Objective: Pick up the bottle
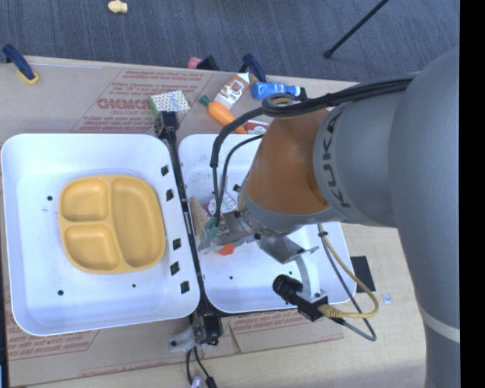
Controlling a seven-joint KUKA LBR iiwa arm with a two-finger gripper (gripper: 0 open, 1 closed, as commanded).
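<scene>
Since the wrist hides much of the right bin [250, 301], the gripper [218, 231] is seen in part, low by that bin's left wall. Whether it is wide, narrow or holding anything cannot be told. A tan piece [200, 211] and some small green and red clutter are seen just beside it, but none of these can be read as a bottle.

What looks like the bottle [230, 95], white with an orange cap, is lying on its side on the cardboard just behind the right bin's back rim. It lies near a blue object [275, 90] and well apart from the gripper. If that is the target, the step in hand is judged to be off the mark.

The arm [364, 160] would best be raised clear of the bin wall before being carried toward the back rim. The grasp should be set across the bottle's body, not along it, and near its middle so that it is not tipped. The blue object should be given room. A smooth round body may roll or slip, so closing should be slow and the lift straight up.

The left bin [16, 217], with its yellow tray [111, 222], need not be approached.
</scene>
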